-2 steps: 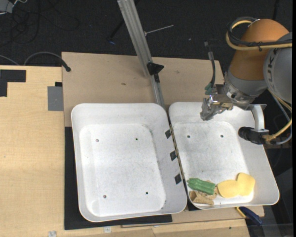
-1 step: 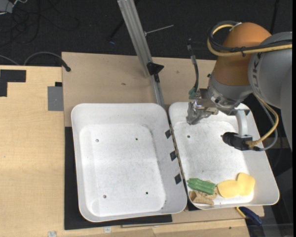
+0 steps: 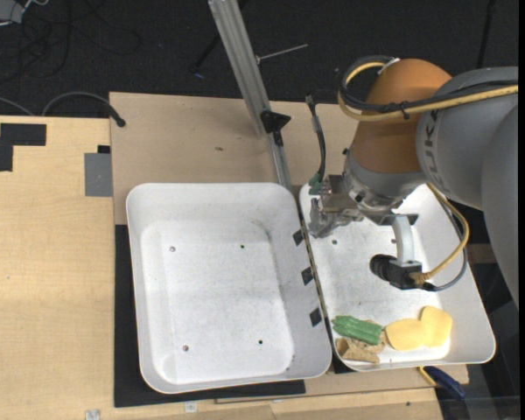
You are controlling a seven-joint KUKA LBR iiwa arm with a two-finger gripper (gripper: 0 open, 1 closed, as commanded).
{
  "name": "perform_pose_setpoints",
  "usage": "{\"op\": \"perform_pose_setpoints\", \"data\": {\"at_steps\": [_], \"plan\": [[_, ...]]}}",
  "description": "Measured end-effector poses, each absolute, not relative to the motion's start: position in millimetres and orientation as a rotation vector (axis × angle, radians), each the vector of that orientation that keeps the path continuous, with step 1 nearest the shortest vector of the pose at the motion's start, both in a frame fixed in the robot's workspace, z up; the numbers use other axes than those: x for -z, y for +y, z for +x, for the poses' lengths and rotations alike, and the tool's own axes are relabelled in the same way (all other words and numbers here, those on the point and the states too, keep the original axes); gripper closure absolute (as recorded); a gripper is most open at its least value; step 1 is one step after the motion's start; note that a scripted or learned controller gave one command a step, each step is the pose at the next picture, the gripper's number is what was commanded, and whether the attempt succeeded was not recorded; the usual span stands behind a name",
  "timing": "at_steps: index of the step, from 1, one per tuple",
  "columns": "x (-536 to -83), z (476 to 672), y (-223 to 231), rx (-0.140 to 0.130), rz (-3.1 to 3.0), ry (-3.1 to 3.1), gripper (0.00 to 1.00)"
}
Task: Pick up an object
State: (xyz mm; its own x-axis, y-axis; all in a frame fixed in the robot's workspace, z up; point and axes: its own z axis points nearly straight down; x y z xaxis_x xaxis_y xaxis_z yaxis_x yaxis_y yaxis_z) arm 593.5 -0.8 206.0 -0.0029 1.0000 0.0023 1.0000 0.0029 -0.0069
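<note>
Camera view puts the gripper (image 3: 325, 215) over the right bin (image 3: 472, 322), its grip state unreadable

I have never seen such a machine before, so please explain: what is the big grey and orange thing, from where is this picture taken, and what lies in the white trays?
The grey and orange thing is a robot arm, reaching in from the right. Its end effector, the part meant for grasping, hangs over the top left part of the right bin; whether it is open or shut cannot be told, and no object is seen in it. One fixed camera looks down at a slant on two shallow white bins. Along the near edge of the right bin lie a green object, a yellow object and a small tan object. The left bin holds no objects.
</note>
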Motion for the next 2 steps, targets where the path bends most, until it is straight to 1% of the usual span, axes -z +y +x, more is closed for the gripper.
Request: {"op": "perform_pose_setpoints", "data": {"at_steps": [1,2], "plan": [[-203,567.4,44,-0.005,-2.214,-2.219,1.0],[-209,547.1,83,-0.005,-2.213,-2.221,1.0]]}}
